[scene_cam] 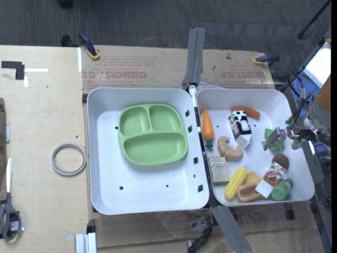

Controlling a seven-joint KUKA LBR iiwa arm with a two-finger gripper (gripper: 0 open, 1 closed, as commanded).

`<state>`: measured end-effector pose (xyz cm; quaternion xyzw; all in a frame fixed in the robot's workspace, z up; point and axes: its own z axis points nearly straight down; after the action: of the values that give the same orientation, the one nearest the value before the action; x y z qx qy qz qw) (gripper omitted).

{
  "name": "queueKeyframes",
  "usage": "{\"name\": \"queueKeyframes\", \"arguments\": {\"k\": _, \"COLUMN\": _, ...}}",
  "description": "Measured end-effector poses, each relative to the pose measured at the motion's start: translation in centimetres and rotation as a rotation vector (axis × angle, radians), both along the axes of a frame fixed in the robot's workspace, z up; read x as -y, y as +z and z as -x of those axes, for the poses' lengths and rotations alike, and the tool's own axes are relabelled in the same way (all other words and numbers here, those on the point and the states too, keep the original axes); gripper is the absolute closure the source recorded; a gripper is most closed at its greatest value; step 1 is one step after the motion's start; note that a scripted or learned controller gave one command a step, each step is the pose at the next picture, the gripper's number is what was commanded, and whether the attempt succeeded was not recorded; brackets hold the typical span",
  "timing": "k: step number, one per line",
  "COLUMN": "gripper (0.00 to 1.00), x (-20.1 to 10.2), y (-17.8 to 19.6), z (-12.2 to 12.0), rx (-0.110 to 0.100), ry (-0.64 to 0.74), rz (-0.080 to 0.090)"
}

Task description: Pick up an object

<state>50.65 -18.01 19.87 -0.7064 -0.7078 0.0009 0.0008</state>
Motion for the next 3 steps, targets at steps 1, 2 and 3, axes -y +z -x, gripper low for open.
{"name": "queueKeyframes", "arguments": {"k": 1, "gripper": 0.00, "x": 0.0, "y": -4.2, "z": -9.3, "rx": 0.000, "ry": -0.354, "rz": 0.002}}
{"name": "queueKeyframes", "arguments": {"k": 2, "gripper": 0.00, "x": -3.6, "y": -4.7, "z": -15.2, "rx": 0.003, "ry": -0.013, "rz": 0.002}}
{"name": "queueKeyframes", "arguments": {"k": 3, "gripper": 0.00, "x": -4.1, "y": -5.5, "z": -14.9, "rx": 0.003, "ry": 0.328, "rz": 0.001}}
